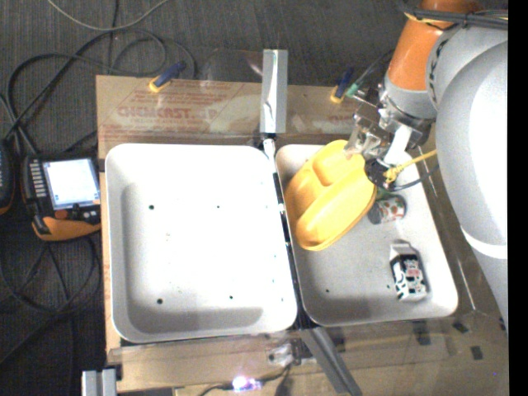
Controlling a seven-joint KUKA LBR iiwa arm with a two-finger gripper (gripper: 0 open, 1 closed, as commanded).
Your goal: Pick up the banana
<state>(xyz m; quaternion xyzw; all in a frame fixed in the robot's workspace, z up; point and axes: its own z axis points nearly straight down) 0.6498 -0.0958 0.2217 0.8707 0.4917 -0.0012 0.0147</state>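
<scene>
One gripper at the banana's far end.
The grey two-finger gripper (369,151) meets the broad, smooth yellow plastic banana (330,196) in the right white bin's (346,295) far left corner. I cannot tell whether the claw is spread. An end-on pinch may slip off the curve.

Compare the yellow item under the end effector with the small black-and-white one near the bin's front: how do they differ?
The yellow item is far larger than the black-and-white item. The yellow one is a single bright colour; the other is patterned dark and light. The yellow item lies at the end effector; the black-and-white one lies apart from it. Both rest in the right bin.
</scene>
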